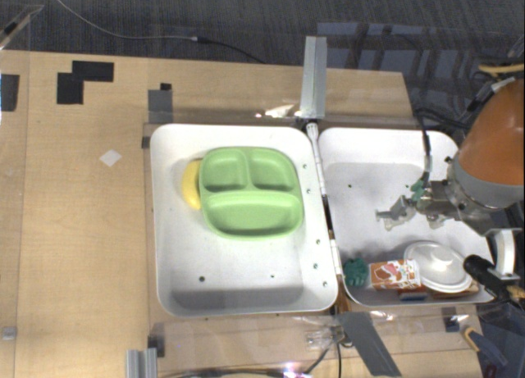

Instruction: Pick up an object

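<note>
My gripper [396, 211] hangs over the middle of the right bin [361, 163], pointing left, with the grey arm and its orange band behind it at the right edge. Below it, along the bin's front wall, lie a white bowl [440, 266], an orange-and-white carton [396, 274] and a small dark green object [355, 270]. The gripper is apart from all three, above bare bin floor. In the left bin [238, 278] a green divided plate [249, 191] rests on top of a yellow object [190, 185] that peeks out at its left.
The two bins share a raised middle wall [321, 204]. A metal post [314, 77] stands behind the bins. Cables and a black part of the arm [488, 272] hang near the right bin's front right corner.
</note>
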`<act>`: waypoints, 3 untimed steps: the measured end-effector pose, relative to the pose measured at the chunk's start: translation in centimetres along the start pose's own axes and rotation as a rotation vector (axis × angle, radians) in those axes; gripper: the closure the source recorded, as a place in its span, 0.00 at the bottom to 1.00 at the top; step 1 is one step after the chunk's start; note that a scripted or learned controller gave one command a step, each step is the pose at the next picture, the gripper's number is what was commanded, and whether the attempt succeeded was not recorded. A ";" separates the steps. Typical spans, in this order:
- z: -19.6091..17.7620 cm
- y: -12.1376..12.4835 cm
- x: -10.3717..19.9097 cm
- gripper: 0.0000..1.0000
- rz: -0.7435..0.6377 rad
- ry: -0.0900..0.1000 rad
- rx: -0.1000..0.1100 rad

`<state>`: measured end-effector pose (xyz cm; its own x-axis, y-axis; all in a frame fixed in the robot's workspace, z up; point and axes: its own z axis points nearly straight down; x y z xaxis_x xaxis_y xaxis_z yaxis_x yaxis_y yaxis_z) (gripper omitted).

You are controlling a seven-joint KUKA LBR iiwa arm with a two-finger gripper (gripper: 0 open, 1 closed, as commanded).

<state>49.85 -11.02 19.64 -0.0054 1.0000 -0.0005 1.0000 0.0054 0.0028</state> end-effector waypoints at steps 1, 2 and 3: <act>10.8 3.2 -5.0 0.00 -0.041 -0.002 -0.009; 10.8 3.2 -5.0 0.00 -0.041 -0.002 -0.009; 9.6 3.4 -5.1 1.00 -0.042 -0.006 -0.016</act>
<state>53.35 -16.12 10.09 -0.0469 0.9989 -0.0066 0.9987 0.0470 0.0191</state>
